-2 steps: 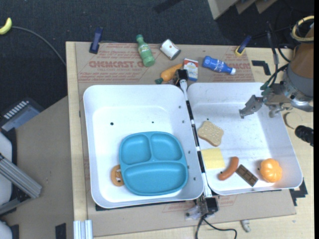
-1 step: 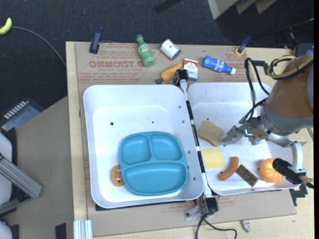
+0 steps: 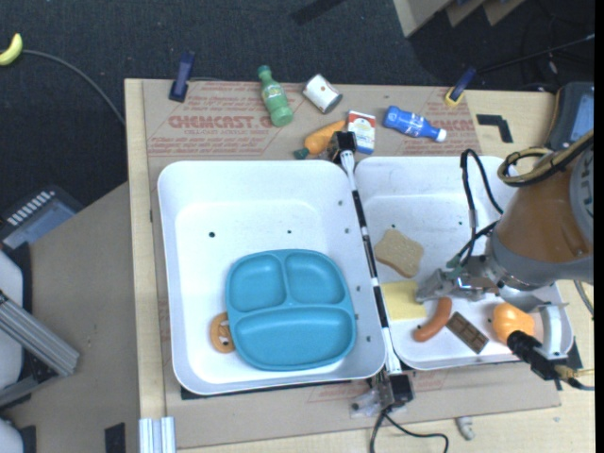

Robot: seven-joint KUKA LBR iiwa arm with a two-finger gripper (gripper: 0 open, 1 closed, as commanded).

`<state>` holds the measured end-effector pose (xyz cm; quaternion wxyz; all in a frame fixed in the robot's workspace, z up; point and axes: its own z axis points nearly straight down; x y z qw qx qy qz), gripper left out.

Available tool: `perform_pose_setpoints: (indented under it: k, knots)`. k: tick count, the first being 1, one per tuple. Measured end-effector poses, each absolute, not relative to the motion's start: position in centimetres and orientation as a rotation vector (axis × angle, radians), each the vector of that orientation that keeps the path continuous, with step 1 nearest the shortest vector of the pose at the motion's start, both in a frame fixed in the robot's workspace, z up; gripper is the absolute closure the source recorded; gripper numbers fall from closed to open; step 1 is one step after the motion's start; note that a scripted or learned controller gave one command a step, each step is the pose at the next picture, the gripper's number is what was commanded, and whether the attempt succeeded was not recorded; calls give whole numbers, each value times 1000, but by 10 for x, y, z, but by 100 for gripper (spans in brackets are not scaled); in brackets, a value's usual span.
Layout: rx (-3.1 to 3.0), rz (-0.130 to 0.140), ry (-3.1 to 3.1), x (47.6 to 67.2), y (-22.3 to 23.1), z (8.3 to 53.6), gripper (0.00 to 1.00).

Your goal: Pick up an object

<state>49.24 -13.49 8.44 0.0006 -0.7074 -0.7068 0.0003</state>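
bins sit side by side on the bench, and reading from the left of the frame: the left bin holds a blue divided plate in its lower middle, with a small brown pretzel-like toy peeking out at the plate's lower left edge. behind the bins, along the upper middle of the frame, lie a green bottle, a small white can, a small carton and a blue bottle.

the right bin carries a toy bread slice, a yellow cheese slice below it, a toy sausage, a brown chocolate-like bar and an orange fruit toward the lower right.

the gripper hangs low over the right bin, just above the sausage's upper end; whether it is apart or together i cannot tell. the sausage seems the likeliest target: it lies just below and slightly left of the gripper, long axis running from lower left to upper right. the arm comes in from the right edge, bent down steeply, wrist pointing left and down.
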Motion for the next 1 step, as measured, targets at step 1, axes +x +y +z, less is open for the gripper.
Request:
perform_pose_setpoints:
  k: [1]
  knots:
    - [-2220, 1, -2219, 479, -134, 84, 0]
